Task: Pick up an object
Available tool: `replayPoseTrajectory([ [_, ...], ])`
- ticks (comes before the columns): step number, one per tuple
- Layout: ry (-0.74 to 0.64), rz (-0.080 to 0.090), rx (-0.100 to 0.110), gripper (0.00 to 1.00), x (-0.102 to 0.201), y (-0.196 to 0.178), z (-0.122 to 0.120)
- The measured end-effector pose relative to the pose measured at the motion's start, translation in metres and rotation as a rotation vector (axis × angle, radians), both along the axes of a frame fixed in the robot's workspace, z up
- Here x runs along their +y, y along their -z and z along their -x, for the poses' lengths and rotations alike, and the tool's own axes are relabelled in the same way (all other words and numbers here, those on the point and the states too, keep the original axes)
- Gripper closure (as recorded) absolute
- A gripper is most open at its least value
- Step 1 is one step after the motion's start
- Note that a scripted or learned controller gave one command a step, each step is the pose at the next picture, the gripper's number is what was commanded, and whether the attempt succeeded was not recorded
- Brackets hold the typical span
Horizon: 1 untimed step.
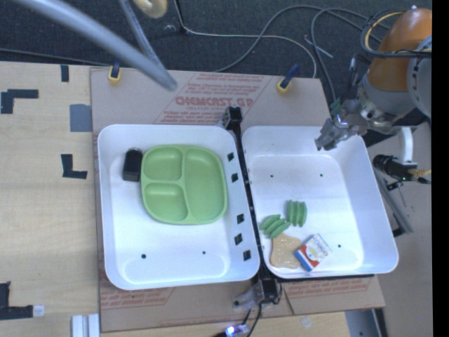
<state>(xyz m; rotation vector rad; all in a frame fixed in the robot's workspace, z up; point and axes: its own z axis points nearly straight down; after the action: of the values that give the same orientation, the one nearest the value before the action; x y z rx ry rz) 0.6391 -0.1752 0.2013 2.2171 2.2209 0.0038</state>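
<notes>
Camera view puts my gripper (328,140) over the right bin's (375,202) far edge; whether it is clenched I cannot tell. The green pods (296,213) lie near the front edge; I'd descend squarely over them.

A robotics lab: loose cables (280,27) (taped bench (42,153)) and arm (400,55).

The right bin (365,188) lies under the gripper (328,140), and the left bin (112,209) is well off to the gripper's left. Both rest on a cardboard sheet (210,97). A yellow clamp (285,84) sits near the gripper, up and to its left. Black cables (280,27) trail beyond it.
</notes>
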Motion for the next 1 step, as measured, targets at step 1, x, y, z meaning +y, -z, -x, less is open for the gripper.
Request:
replayPoseTrajectory([
  [1, -0.001, 0.000, 0.000, 1.00, 0.0010, -0.0394, -0.0011],
])
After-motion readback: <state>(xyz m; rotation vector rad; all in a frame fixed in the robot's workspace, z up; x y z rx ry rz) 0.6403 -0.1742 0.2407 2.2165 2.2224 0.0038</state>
